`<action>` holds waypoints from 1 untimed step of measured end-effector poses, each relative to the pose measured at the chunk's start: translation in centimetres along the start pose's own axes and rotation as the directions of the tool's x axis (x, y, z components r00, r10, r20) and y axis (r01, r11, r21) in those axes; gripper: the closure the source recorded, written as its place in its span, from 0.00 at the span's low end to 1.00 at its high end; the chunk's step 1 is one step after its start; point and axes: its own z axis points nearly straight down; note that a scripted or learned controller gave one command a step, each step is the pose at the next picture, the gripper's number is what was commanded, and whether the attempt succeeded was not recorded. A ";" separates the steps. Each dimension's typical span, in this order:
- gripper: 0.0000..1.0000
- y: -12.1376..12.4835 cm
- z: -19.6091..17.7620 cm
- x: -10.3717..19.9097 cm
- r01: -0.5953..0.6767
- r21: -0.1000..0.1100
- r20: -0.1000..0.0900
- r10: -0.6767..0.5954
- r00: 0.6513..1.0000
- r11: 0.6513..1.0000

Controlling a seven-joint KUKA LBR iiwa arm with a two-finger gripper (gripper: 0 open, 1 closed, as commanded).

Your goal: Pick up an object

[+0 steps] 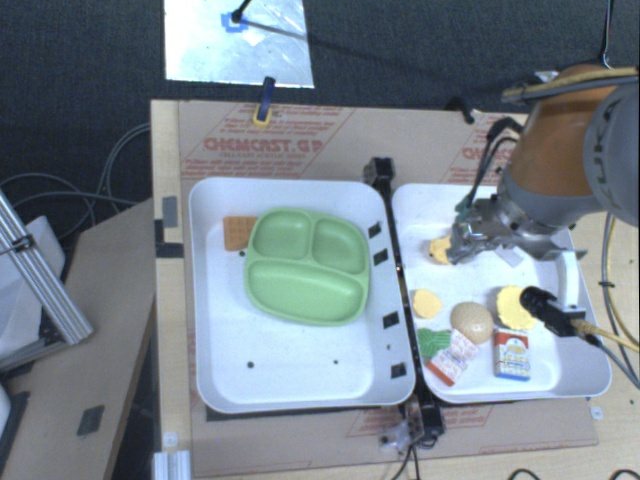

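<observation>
Hanging just beside a yellow piece (pixel 438 252), the claw (pixel 462 247) hides whether it is spread. Nothing looks lifted yet.

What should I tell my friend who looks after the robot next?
Gripper: low in the right shallow white bin, right beside a small yellow lumpy piece. I cannot tell whether it grips it.
Also in that bin: a pale yellow round disc, a tan egg-shaped ball, a green leafy toy and a little red and white box.
Left shallow white bin: a green divided plastic plate, with an orange-brown flat square at its left edge.
Done: nothing lifted that I can see.
Left: grip one object and lift it.
</observation>
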 end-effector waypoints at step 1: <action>1.00 -0.6 0.6 5.6 0.001 0.001 0.000 -0.001 1.000 1.000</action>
